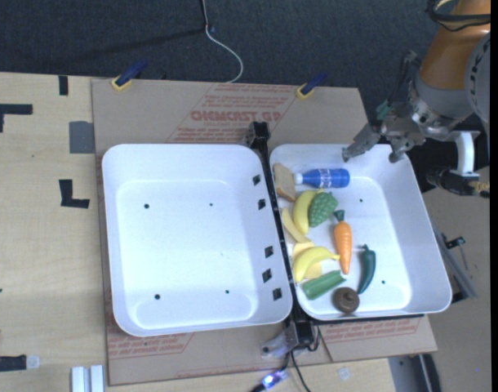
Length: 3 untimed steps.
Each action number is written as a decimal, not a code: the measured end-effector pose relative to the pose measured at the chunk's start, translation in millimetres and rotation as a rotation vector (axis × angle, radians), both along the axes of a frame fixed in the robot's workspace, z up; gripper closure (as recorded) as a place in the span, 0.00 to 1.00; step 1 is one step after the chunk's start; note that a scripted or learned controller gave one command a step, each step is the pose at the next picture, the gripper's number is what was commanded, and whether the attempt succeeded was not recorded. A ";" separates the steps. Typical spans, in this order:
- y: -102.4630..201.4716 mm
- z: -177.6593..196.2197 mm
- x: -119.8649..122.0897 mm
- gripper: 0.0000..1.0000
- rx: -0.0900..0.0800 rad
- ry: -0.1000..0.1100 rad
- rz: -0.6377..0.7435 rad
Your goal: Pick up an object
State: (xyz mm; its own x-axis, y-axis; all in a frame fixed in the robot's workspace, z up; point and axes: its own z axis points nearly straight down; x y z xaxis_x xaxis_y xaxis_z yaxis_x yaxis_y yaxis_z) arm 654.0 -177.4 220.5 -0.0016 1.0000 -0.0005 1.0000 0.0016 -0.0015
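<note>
The grey arm with its orange band reaches in from the right, and its two-finger gripper [370, 148] hangs over the far rim of the right-hand shallow white bin [412, 219], its two dark fingers spread apart with nothing between them. All the objects lie in that bin, gathered toward its left side: a blue plastic bottle with a white cap [321, 178] lies on its side near the far edge, just below and left of the gripper; beneath it a yellow toy banana [300, 213] touches a knobbly green toy vegetable [321, 208]. An orange toy carrot [343, 242] and a slim dark green toy pepper [366, 269] lie to their right. Nearer the front sit a second yellow banana bunch [311, 260], a green toy cucumber [322, 284] and a round brown toy [345, 300]. The left-hand shallow white bin [188, 235] sits beside it on the desk [37, 243].
</note>
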 end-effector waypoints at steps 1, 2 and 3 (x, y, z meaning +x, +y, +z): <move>-37.3 -143.9 -77.7 0.00 0.002 0.010 -0.006; -46.1 -137.5 3.5 0.00 0.000 0.011 0.006; 29.4 -135.9 -70.6 0.00 0.004 0.004 0.003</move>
